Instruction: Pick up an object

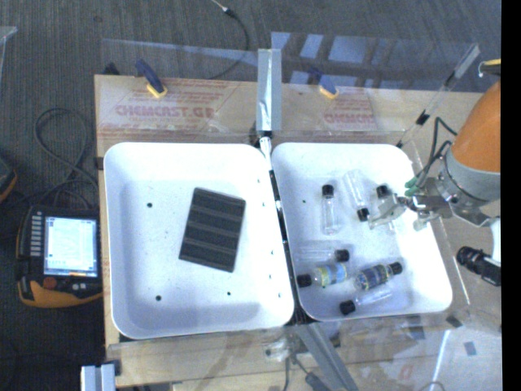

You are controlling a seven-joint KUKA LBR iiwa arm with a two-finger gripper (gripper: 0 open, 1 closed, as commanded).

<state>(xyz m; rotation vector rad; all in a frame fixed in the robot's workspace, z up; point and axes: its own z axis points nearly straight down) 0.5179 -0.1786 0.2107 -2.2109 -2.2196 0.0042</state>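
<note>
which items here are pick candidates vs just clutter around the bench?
Job:
- small clear black-capped bottles in right white bin
- dark ribbed rectangular pad in left white bin
- two-finger gripper

Lying about:
- orange-edged handheld pendant with lit screen
- blue clamps
- black cables

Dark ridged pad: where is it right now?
In the camera view the dark ridged pad lies flat near the middle of the left bin, slightly tilted, apart from the small bottles in the right bin.
</note>
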